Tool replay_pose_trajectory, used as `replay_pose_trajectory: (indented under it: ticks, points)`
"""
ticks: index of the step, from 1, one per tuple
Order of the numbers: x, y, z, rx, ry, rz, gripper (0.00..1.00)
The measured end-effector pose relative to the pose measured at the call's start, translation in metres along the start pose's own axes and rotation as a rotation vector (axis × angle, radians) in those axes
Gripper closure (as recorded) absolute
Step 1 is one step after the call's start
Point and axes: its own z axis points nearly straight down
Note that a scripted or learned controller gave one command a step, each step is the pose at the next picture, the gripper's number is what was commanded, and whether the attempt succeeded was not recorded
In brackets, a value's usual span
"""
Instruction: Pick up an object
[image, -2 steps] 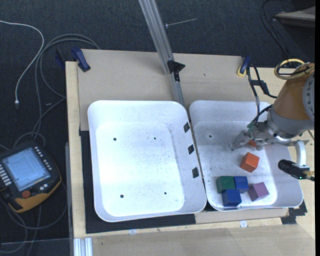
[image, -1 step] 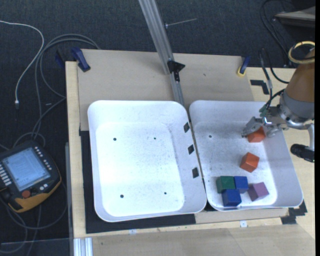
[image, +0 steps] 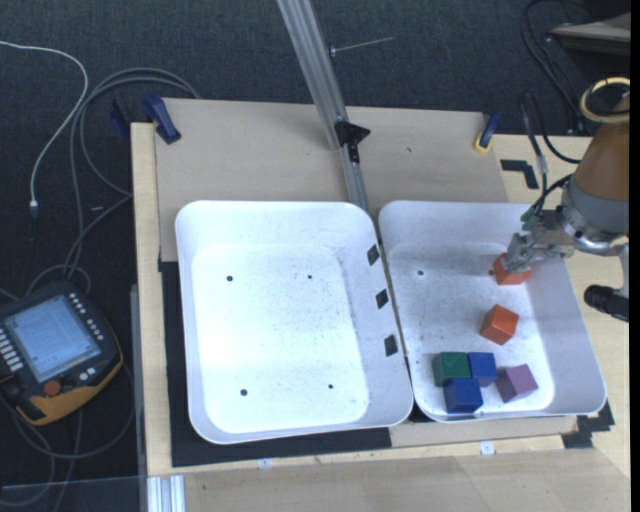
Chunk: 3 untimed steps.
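My gripper (image: 517, 262) reaches in from the right over the right bin (image: 440, 235), at its far right part. A small red-orange block (image: 509, 272) sits between its fingertips, and the fingers are shut on it. Whether the block is off the bin floor I cannot tell. An orange block (image: 499, 324) lies on the bin floor just below the gripper. At the near edge of the same bin sit a green block (image: 451, 366), two blue blocks (image: 482, 365) (image: 463, 395) and a purple block (image: 518, 381), close together.
The left bin (image: 270, 310) stands beside the right one, with black clips (image: 381, 298) on the shared rim. A slanted metal post (image: 330, 90) rises behind the bins. A teach pendant (image: 50, 350) and cables lie on the floor to the left.
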Motion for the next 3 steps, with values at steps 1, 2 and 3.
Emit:
replay_pose_trajectory:
  ticks: [1, 2, 3]
  points:
    - [0.000, 0.000, 0.001, 0.002, 0.000, 0.000, 0.00]
    - [0.026, -0.059, 0.043, 0.014, 0.008, 0.003, 0.00]
    - [0.078, -0.081, 0.041, 0.009, 0.008, -0.001, 0.00]
